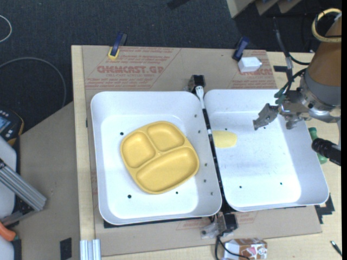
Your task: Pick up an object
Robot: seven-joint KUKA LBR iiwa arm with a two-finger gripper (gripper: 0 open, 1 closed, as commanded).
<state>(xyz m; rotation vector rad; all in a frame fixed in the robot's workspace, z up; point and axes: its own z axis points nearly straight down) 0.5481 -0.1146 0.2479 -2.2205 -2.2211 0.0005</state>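
Two shallow white bins sit side by side on a desk [162, 58] topped with brown printed board.

The left bin [103, 145] holds a yellow divided plate [159, 156] with three compartments, two small ones toward twelve o'clock and one long one toward five o'clock. The plate lies flat near the middle of its bin, turned a little off square.

The right bin [287, 167] holds a small pale yellow object [224, 139], rounded and flat-looking, its kind too blurred to tell. It lies at the bin's nine o'clock side, just beside the wall where the two bins meet.

The arm [325, 69] reaches in from three o'clock, with an orange section above a grey wrist. Its gripper [278, 118] hangs over the right bin toward that bin's one o'clock corner, well apart from the pale yellow object. Two dark fingers [264, 116] point down and spread with a clear gap between them, and nothing sits between them.

A black clip [197, 83] sits at the twelve o'clock end of the seam between the bins, and another clip [225, 221] sits at the six o'clock end. A small white block [250, 64] lies on the desk beyond the right bin, at twelve o'clock. A blue and yellow clamp [116, 47] grips the far edge of the desk, toward eleven o'clock.
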